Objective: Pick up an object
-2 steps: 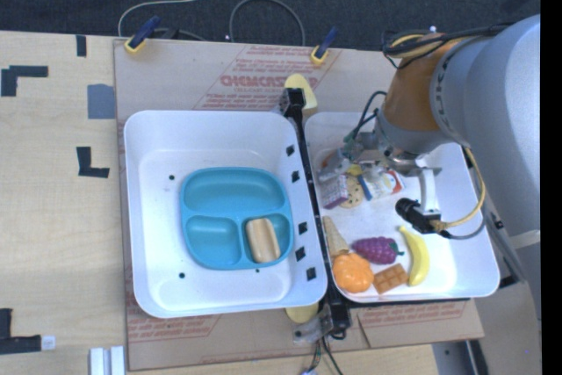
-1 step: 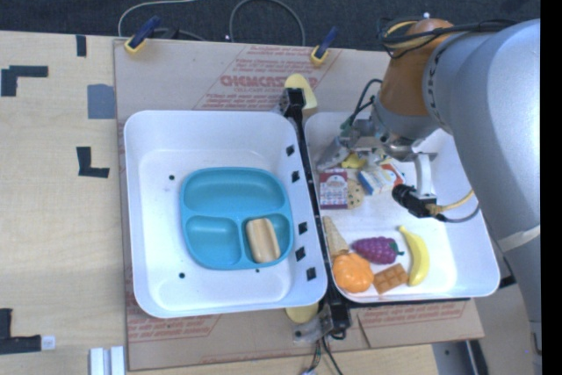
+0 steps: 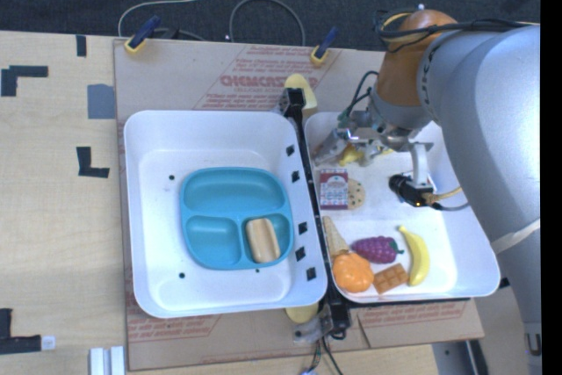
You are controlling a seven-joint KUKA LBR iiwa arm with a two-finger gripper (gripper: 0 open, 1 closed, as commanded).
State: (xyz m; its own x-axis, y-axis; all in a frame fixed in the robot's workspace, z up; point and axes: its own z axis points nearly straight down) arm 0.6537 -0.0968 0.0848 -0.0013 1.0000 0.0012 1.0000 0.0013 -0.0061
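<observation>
My gripper reaches down into the far end of the right bin, under the orange wrist band. A small yellow object lies right at the gripper's tip; whether it is gripped cannot be made out. Just below it lie a red packet and a tan cookie. Toward the near end of this bin are an ice-cream cone, purple grapes, an orange, a brown waffle piece and a banana.
The left bin holds a blue divided tray with a bread roll in its right compartment. A black part with a cable hangs over the right bin beside the arm. The bins' shared wall carries black clips.
</observation>
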